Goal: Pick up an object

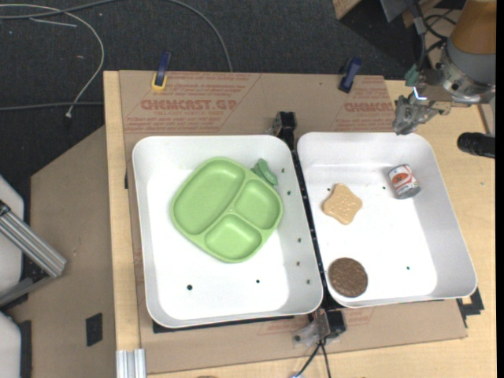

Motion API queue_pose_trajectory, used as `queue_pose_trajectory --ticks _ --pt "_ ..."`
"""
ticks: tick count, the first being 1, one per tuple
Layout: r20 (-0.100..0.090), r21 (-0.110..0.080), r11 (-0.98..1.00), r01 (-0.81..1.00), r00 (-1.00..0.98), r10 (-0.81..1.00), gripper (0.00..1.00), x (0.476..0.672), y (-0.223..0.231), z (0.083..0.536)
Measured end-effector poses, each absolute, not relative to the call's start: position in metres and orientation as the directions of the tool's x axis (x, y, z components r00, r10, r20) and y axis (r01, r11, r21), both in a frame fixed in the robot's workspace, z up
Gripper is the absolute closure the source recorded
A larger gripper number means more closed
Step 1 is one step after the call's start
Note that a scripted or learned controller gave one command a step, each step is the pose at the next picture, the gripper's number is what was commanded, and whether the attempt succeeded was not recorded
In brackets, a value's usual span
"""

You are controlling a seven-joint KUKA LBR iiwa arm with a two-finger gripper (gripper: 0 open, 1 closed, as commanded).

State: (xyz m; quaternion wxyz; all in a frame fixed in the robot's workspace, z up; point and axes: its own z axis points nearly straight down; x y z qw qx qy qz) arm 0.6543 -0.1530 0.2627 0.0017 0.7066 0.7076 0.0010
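i see two white bins: the left bin (150,235) holds a big green plate (227,209). the right bin (441,235) holds a brown round cookie (347,277), a tan cracker (342,204), and a small can (402,181) lying on its side, its long way slanting up-left. the gripper (409,116) hangs over the bin's far edge; i cannot tell its grip.

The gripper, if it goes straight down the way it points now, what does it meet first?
Probably the far rim of the right bin, or the bench just beyond. The gripper hangs above that edge; depth is unclear.
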Motion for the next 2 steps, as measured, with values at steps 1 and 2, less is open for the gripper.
queue_pose_trajectory --ticks 1,2 --pt "0.003 -0.004 0.005 1.000 -0.005 1.000 1.00 0.629 -0.105 0.246" --pt "0.003 -0.004 0.004 1.000 -0.004 1.000 1.00 0.606 -0.067 0.239"
